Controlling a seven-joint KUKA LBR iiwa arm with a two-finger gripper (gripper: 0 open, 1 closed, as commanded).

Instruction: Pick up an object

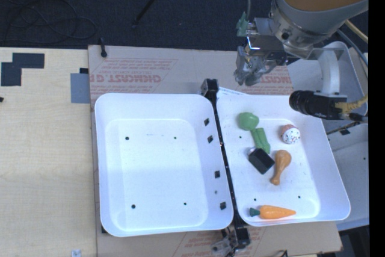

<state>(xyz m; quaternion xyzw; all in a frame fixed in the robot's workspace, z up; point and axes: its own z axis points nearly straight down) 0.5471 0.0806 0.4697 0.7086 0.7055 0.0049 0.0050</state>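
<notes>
The right bin [325, 189] holds several toys: a green vegetable piece [252, 128], a black block [261, 161], a tan chicken drumstick [280, 165], a small white and red speckled ball [290, 135], and an orange carrot [274, 212] near the front rim. My gripper [249, 75] hangs above the back edge of the right bin, up and behind the green piece, apart from all the toys. Nothing shows between its fingers.
The left bin [156, 165] sits beside the right one, with a black divider [218, 153] between them. Both rest on a cardboard sheet [144, 72]. A black cylinder [316, 104] juts in at the right bin's back right.
</notes>
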